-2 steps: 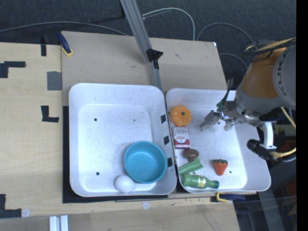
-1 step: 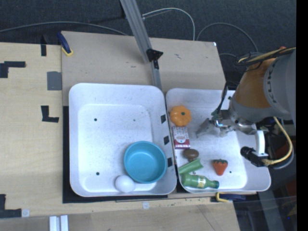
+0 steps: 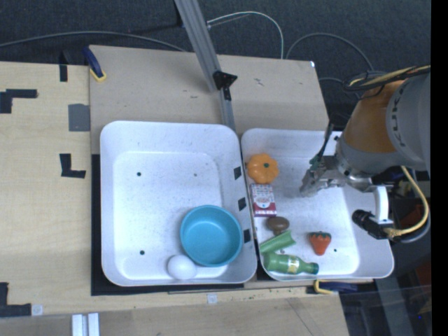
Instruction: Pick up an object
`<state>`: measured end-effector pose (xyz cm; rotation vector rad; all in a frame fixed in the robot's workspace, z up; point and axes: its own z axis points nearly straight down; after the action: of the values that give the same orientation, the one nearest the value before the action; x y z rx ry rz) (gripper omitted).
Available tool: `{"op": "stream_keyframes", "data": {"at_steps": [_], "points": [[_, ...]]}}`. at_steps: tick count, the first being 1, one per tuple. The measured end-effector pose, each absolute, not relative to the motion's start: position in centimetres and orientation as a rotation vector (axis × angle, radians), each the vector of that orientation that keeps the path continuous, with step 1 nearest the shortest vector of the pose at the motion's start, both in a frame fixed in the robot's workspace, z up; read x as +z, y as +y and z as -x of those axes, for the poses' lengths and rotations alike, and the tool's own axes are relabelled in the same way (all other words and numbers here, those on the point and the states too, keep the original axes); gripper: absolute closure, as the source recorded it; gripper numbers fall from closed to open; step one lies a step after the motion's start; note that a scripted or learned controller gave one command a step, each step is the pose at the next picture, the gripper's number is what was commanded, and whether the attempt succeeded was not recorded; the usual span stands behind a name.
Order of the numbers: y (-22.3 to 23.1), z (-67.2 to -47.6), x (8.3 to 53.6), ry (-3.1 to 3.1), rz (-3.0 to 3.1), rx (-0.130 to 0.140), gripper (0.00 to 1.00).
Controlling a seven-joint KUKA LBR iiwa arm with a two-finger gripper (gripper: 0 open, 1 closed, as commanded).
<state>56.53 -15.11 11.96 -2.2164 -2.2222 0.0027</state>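
My gripper (image 3: 313, 182) hangs over the right bin (image 3: 353, 219), near its middle right, above bare bin floor. An orange pumpkin (image 3: 262, 167) lies to its left. Below the pumpkin rests a small red-and-white carton (image 3: 264, 199), then a brown oval piece (image 3: 278, 224). A red strawberry (image 3: 320, 241) sits below the gripper. A green tube (image 3: 277, 243) and a green bottle (image 3: 290, 264) lie at the bin's front edge. Nothing shows between the fingers.
The left bin (image 3: 140, 166) holds a blue bowl (image 3: 209, 234) and a white ball (image 3: 181, 266) at its front. A grey pole (image 3: 203, 40) slants in from the top to the bins' dividing rim. Cables trail behind the right bin.
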Motion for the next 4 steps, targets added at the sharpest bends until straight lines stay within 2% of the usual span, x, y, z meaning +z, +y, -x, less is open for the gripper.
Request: {"op": "stream_keyframes", "data": {"at_steps": [2, 3, 4], "points": [[-16.0, -56.5, 23.2, -2.227, 2.223, -0.003, 1.00], [-10.7, -54.4, 22.9, -2.225, 2.214, 0.001, 1.00], [-4.3, -53.5, 22.9, -2.227, 2.210, 0.001, 1.00]]}}
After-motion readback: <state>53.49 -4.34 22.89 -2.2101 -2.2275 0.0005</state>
